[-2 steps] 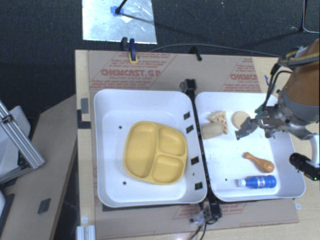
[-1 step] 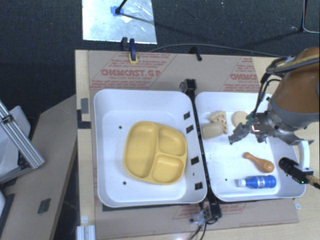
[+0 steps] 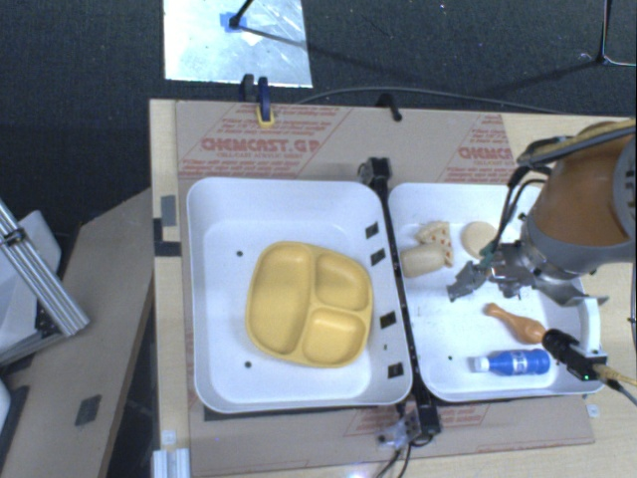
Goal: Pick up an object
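Robot arm hovers over the right bin (image 3: 438,381), nothing picked yet.
Its fingers (image 3: 466,285), apparently spread and empty; next, descend onto the pale roll (image 3: 422,260).

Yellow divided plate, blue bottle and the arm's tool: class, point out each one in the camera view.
Yellow divided plate (image 3: 309,304): camera view, on its central ridge, left bin.
Blue bottle (image 3: 518,363): camera view, middle of its body, right bin.
Tool (image 3: 466,285): camera view, at its dark fingertips.

We see two bins side by side; the left bin (image 3: 214,267) holds a divided tray (image 3: 309,304); in the right bin (image 3: 438,371) the gripper (image 3: 476,279) hangs right of a potato-like piece (image 3: 423,260), a bottle (image 3: 515,363) lying nearer the front.
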Tool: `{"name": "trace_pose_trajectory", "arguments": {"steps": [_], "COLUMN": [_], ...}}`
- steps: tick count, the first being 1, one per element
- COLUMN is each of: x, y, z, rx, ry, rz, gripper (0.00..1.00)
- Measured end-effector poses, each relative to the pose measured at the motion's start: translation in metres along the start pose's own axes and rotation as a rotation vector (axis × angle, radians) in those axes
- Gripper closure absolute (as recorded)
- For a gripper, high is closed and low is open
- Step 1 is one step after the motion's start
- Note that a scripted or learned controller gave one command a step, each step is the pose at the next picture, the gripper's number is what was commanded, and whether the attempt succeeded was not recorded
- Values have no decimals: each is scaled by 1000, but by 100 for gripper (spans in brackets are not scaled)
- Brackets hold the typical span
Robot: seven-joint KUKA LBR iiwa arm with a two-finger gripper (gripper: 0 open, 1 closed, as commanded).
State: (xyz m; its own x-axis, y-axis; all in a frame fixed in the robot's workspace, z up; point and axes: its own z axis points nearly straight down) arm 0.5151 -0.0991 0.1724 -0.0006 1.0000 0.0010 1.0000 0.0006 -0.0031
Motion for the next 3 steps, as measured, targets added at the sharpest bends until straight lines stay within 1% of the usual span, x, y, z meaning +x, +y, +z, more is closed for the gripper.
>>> {"name": "trace_pose_trajectory", "arguments": {"steps": [1,2,3], "x": [8,7,-3], "y": [1,3,9], "z": [60,47,-3], "rx": [2,-5,-10], "ry": [1,-1,-3], "rz": [-1,-2,-2], "gripper": [0,100,100]}}
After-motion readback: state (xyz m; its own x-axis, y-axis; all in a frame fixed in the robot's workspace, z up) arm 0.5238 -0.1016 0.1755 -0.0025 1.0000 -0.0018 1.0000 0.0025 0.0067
